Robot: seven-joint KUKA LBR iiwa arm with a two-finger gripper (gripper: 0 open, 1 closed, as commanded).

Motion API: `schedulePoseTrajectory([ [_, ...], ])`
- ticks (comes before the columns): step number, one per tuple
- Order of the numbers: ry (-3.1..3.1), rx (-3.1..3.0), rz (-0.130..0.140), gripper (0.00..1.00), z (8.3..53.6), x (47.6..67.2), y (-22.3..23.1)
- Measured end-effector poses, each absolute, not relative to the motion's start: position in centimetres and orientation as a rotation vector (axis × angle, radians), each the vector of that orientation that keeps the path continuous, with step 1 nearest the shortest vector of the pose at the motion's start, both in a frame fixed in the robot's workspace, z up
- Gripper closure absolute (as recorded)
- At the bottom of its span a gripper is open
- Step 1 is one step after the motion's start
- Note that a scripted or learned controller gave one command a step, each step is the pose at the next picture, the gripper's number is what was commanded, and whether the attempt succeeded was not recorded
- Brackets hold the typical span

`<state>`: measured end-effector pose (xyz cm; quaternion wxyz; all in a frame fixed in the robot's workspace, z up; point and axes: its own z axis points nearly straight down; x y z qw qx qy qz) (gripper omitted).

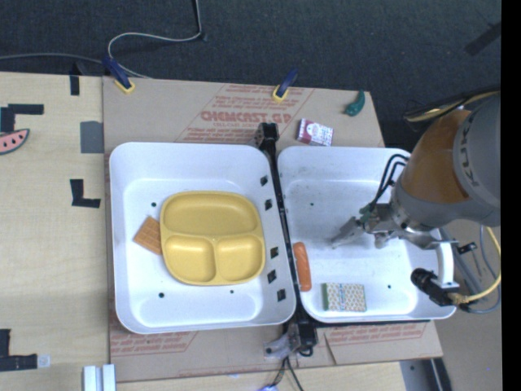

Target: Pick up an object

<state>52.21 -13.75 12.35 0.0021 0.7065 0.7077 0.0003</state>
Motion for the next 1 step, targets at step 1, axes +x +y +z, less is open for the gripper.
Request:
schedulePoseTrajectory([
  [1,2.221,2.221,-0.002,0.00,8.57,54.02,-10.88],
])
